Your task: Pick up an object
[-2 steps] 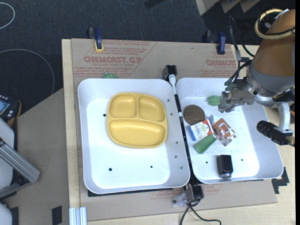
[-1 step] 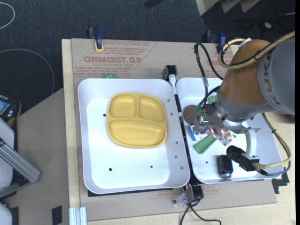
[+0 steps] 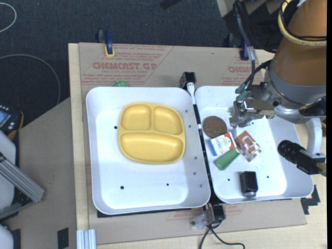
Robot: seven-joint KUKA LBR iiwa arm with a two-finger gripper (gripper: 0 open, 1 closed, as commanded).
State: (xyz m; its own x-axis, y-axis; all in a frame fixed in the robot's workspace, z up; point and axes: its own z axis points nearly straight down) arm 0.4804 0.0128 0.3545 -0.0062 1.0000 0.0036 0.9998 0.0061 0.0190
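Brown board (image 3: 155, 61) bears two bins on dark carpet (image 3: 78, 14); gripper (image 3: 244, 113) state unclear

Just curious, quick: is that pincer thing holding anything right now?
Pincer: cannot be told if open or closed; nothing seen held, above the right bin.

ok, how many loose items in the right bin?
5. Brown disc near the divider; blue-and-white packet below it; green piece under the packet; red-and-white packet to their right; black block near the front edge. The arm may hide others.
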